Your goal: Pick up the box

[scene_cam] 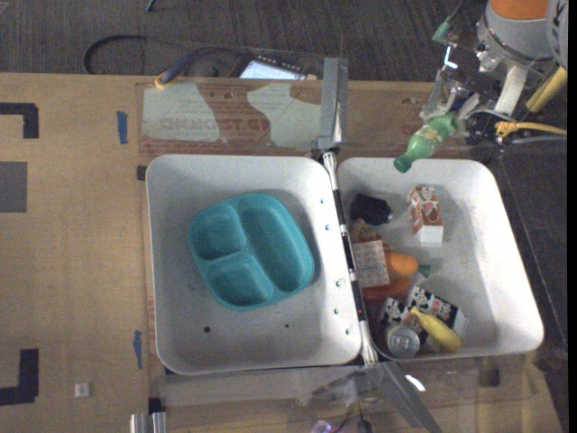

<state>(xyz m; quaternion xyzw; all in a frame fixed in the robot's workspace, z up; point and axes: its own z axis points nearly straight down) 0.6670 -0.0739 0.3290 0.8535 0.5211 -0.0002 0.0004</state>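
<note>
Standing upright in the right bin [505, 242], just right of the black object [370, 209], the small carton box [425, 215] looks light, thin-walled and crushable, so a gentle pinch across its narrow flat sides seems best. Well above it, at the bin's far rim, the gripper [448, 123] is clamped on a green bottle [425, 142], not the box.

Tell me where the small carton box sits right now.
The small carton box stands in the right bin, near its far middle, just right of a black object and below the green bottle hanging at the gripper.
</note>
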